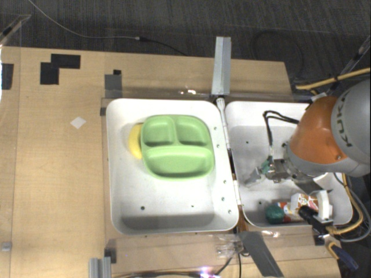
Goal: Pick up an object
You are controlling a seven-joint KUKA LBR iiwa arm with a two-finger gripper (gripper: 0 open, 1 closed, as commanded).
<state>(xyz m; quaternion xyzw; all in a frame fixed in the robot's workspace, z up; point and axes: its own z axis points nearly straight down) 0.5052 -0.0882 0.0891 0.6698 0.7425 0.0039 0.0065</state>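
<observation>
My gripper (264, 171) hangs low over the middle of the right bin (250, 126), below the grey arm with its orange band (316, 138). A small dark green object (273, 214) lies near the bin's front edge, just below the gripper and apart from it. Beside it on the right lies a red and white packet (302, 202). In the left bin (168, 210), a green divided plate (176, 145) rests on part of a yellow object (134, 141), which sticks out at the plate's left side.
A metal divider post (221, 65) stands at the back between the two bins. The wooden bench (52, 172) stretches out to the left. Cables run along the right bin's right side and front corner.
</observation>
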